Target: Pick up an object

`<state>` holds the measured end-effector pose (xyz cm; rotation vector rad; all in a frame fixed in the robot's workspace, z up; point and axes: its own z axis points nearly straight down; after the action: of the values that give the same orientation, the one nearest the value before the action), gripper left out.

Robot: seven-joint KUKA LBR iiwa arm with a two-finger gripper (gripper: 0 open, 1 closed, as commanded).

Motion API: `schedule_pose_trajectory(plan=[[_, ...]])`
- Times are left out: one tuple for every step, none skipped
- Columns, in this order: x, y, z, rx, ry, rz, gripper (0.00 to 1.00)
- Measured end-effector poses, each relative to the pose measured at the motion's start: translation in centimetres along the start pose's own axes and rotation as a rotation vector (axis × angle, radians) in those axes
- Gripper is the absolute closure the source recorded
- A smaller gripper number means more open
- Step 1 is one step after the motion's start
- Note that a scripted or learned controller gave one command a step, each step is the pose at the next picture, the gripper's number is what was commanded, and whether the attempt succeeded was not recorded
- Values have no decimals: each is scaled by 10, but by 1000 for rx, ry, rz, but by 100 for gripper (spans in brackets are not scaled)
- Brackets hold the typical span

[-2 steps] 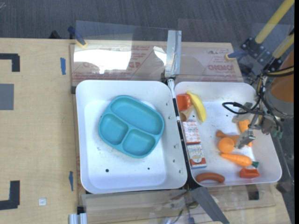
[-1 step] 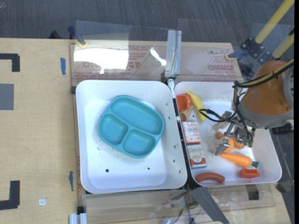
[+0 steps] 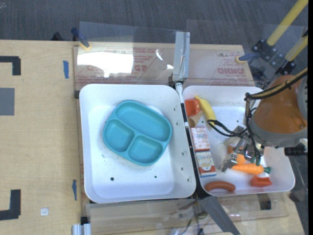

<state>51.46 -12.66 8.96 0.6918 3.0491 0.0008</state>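
In the right bin (image 3: 286,182), the hand (image 3: 238,153) hovers beside a carrot (image 3: 248,169)

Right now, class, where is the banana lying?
The banana lies in the right bin, near its back left corner, beside the divider, just behind the carton.

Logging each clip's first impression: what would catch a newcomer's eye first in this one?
The turquoise divided plate stands out first, lying alone in the left bin. Next comes the arm's orange band over the right bin, with the tool low among bright toy food: a banana near the divider, a carrot just below the tool, and a sausage at the front edge.
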Motion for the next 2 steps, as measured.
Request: schedule_pose_trajectory(plan=[[-4,1,-13,-3,-14,-2,100],[48,63,-117,-2,4,24,100]])
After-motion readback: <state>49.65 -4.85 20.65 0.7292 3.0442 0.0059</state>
